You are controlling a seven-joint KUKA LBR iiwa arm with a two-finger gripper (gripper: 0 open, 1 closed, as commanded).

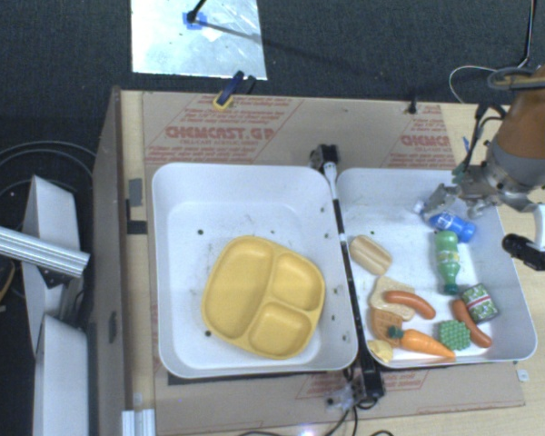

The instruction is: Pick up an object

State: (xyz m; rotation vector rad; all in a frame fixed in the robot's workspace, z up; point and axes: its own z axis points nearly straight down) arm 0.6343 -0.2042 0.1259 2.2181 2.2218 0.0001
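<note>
I'm hovering my claw [454, 200] over the right bin's [527, 334] upper corner, right by the blue object [456, 226]. Nothing is visibly lifted; grip state is unreadable, so the pick's pending.

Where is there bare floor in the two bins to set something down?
Left bin: bare strip along the far wall, behind the yellow tray, and down its left side. Right bin: open floor at the far left corner, between the divider and the pincer. Crowded: near right, around the green bottle, sausage and carrot.
</note>
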